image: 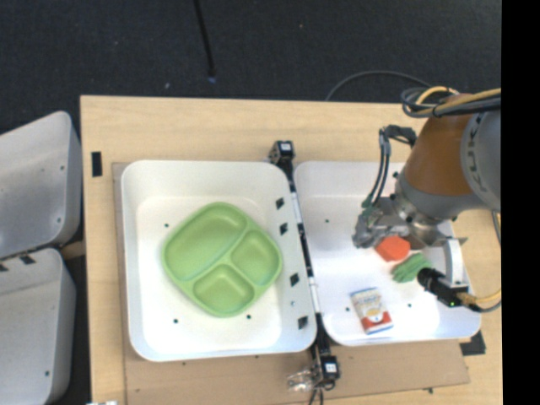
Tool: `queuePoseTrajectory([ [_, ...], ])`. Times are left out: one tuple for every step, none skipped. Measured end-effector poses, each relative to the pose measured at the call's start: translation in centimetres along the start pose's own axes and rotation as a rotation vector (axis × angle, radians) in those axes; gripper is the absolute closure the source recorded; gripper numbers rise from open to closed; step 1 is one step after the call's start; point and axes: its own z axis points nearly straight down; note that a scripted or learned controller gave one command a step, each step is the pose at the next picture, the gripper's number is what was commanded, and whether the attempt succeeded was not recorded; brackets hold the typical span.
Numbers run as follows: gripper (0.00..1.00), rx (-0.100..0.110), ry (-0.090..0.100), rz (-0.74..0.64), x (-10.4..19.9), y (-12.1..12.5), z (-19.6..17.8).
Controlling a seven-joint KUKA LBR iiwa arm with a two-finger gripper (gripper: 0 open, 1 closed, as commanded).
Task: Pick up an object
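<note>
The fingers [377, 230] are hanging low over the right bin [337, 192], their opening impossible to judge, beside the orange object [393, 248]; centring over it before closing seems wise.

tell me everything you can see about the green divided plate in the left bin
The green divided plate is light green, looks like smooth plastic, and has a rounded outline with three compartments: one long one along its upper left and two smaller ones at the right and bottom. It lies flat and right side up, turned at a slant, near the middle of the left bin. Its compartments hold nothing. It rests on the bin floor, apart from the walls, with nothing else touching it.
</note>
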Motion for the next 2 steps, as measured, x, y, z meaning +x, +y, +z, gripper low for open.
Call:
queuePoseTrajectory([
  [1.00, 0.000, 0.000, -0.001, -0.7, 1.1, -5.3],
  [1.00, 0.007, -0.001, 0.002, -0.8, 1.1, -3.8],
])
